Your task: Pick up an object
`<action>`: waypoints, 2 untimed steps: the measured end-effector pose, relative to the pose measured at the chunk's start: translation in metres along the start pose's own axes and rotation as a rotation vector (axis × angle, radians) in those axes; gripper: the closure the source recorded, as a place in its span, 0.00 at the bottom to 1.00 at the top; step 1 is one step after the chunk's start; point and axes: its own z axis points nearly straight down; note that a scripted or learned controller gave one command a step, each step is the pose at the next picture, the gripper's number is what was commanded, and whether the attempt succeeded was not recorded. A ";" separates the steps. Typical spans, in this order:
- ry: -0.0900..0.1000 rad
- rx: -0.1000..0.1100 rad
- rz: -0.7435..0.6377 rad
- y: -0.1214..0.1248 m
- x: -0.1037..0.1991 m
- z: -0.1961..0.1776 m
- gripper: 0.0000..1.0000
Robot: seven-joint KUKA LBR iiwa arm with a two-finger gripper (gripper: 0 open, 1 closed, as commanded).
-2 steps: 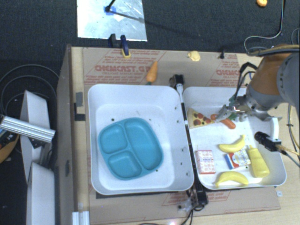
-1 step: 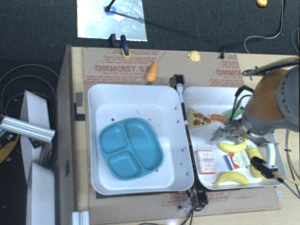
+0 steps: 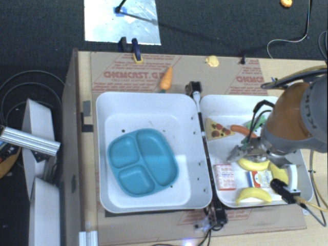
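Note:
The right bin point(image 3: 225, 102) holds several small items: a pizza slice toy point(image 3: 216, 129), an orange carrot-like piece point(image 3: 239, 129), a red-and-white packet point(image 3: 224, 177), a small carton point(image 3: 260, 178) and two yellow bananas point(image 3: 253, 164) point(image 3: 252, 195). My gripper point(image 3: 242, 151) hangs low over this bin, just left of the upper banana, under the grey arm with its orange band point(image 3: 287, 114). The fingers are dark and small against the bin floor. I see nothing clearly between them.
The left bin point(image 3: 110, 109) holds a blue divided plate point(image 3: 142, 161). An orange carrot toy point(image 3: 165, 79) and a yellow lump point(image 3: 212, 61) lie on the cardboard behind the bins. Black cables run at the far left and right.

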 end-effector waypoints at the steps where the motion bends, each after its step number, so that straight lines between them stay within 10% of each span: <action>1: -0.001 -0.005 0.000 0.002 -0.001 -0.011 1.00; 2: -0.001 -0.005 0.000 0.002 -0.001 -0.011 0.00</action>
